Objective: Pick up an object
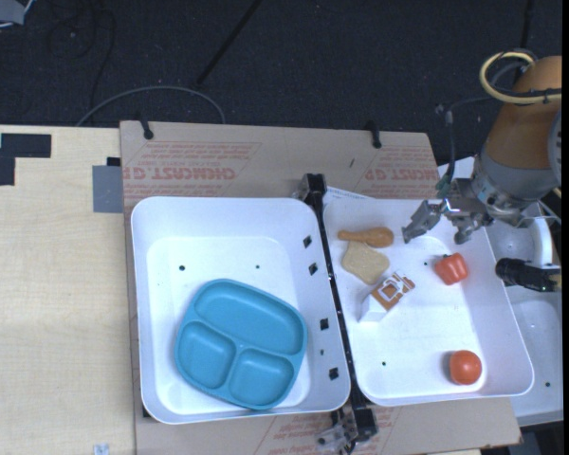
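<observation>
My gripper (441, 227) hangs over the far right part of the right bin (412, 387), open, with nothing between its fingers. Just below its right finger lies a small red pepper (450, 269). An orange-brown drumstick-shaped piece (366, 238) lies left of the gripper, and a slice of bread (364, 263) sits right under that piece. A small white and brown box (388, 294) rests near the bin's middle. An orange tomato-like ball (465, 367) sits in the near right corner.
The left bin (156, 254) holds a blue divided plate (239, 342) in its near half. A black divider (324, 292) runs between the two bins. Cardboard (266, 164) lies under the bins, on a pale wooden bench (47, 282).
</observation>
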Controlling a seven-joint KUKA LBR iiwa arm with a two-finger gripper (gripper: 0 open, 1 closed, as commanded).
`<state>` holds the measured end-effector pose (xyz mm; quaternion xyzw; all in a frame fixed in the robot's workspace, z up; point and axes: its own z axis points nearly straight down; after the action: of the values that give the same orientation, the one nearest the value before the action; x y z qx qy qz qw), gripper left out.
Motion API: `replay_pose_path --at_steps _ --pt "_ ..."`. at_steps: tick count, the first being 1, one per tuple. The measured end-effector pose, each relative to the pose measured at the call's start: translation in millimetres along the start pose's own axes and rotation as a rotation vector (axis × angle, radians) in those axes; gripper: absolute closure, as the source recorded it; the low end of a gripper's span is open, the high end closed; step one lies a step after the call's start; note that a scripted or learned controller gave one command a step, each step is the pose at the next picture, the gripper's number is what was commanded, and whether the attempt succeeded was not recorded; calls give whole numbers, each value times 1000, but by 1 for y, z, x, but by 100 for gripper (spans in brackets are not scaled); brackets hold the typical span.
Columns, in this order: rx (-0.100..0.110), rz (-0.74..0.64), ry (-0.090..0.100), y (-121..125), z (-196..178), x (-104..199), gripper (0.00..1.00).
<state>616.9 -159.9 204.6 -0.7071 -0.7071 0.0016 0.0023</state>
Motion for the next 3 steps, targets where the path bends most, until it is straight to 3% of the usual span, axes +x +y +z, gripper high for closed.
replay_pose_path --at_steps 1,2,3 --pt "-2 0 0 -8 47 -4 0" --pt "-1 -4 0 2 98 -1 0" --pt "-1 -3 0 2 86 -1 100"
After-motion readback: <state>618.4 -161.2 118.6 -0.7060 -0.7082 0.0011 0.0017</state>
